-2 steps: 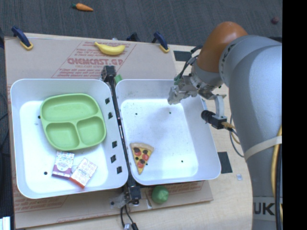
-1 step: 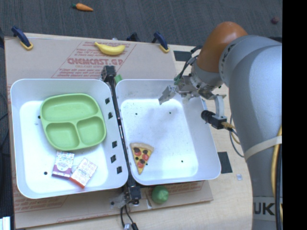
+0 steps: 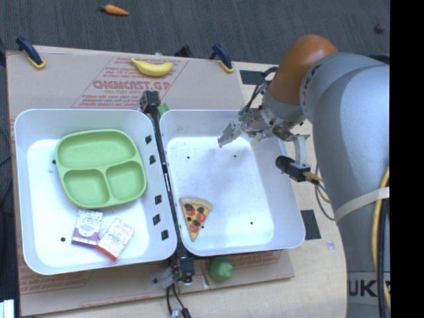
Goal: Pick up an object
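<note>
Hanging over the far edge of the right bin (image 3: 278, 204), the gripper (image 3: 230, 135) is seen; whether it is open or closed cannot be told, and nothing is seen held. A pizza slice (image 3: 195, 216) is found near that bin's near left corner. In the left bin (image 3: 26, 177), a green divided plate (image 3: 101, 167) and two small packets (image 3: 103, 234) are contained.
</note>
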